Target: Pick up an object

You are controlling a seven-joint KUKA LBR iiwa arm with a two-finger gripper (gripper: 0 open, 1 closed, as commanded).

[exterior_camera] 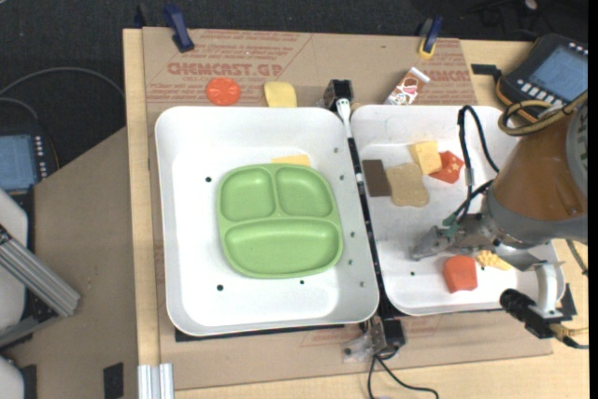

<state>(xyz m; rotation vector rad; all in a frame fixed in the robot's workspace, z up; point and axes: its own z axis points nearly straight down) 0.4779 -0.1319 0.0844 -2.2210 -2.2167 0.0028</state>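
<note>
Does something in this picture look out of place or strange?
Yes. Three small things lie on the cardboard behind the bins, outside them: a round orange piece, a pale yellow block and a red-and-white wrapped packet. The green divided plate in the left white bin sits flat.

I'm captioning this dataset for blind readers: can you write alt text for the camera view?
A grey robot arm's end effector sits low in the right white bin, beside an orange block and other small toy foods. The left white bin holds a green divided plate.
</note>
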